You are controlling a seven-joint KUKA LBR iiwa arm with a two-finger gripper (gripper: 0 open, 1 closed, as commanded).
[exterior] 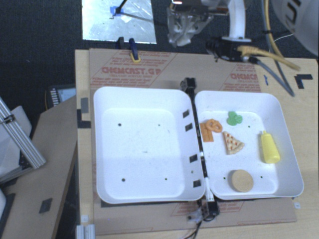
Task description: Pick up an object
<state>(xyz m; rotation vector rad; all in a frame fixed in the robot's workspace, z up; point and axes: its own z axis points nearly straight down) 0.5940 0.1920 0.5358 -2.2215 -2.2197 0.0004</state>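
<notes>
Two white bins (pixel 139 96) | brown bench (pixel 124 71) (printed) | dark floor (pixel 40 34)

Below the pale grey gripper (pixel 182 34), the white right bin (pixel 285 117) holds a green piece (pixel 234 118), an orange pretzel (pixel 214 126), a speckled tan-and-red pizza slice (pixel 232 143), a yellow bottle (pixel 269 148) and a tan disc (pixel 241 180).

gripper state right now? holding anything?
Gripper: up above the bench's far edge, away from both bins. Nothing visible in its grasp. Open or shut: cannot be told from this view.
</notes>
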